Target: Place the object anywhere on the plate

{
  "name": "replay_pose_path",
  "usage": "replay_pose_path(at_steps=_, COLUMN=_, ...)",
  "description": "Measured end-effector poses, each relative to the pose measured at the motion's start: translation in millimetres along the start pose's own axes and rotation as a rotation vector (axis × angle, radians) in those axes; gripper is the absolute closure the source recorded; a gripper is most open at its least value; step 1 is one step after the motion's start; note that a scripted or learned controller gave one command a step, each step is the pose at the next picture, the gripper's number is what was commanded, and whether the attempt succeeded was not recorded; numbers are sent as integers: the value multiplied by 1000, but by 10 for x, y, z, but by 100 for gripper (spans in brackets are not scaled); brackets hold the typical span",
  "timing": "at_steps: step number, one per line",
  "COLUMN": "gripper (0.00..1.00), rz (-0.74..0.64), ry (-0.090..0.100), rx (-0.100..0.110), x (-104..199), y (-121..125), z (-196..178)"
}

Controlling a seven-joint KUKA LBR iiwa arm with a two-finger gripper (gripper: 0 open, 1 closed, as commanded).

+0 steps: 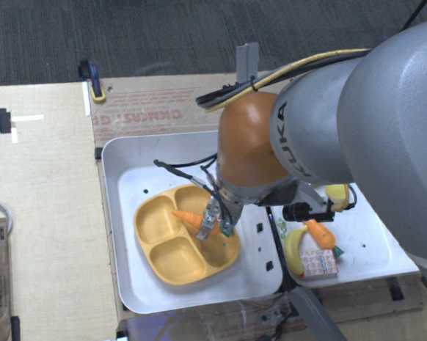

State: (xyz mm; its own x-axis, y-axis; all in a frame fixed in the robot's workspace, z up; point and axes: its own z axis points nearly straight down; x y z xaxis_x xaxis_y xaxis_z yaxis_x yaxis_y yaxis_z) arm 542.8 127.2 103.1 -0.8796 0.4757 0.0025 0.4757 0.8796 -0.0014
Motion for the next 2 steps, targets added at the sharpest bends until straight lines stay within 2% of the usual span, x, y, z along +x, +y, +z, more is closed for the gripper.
replay_pose_path(at_steps=1, gripper=100, rz=-168, ry=-3, rx=-1, x=-170, y=-646, z=-883)
replay_pose_path(at_steps=2, gripper=100, rz=-13, ry=-3, rx=-1, x=-246, y=7, z=-735)
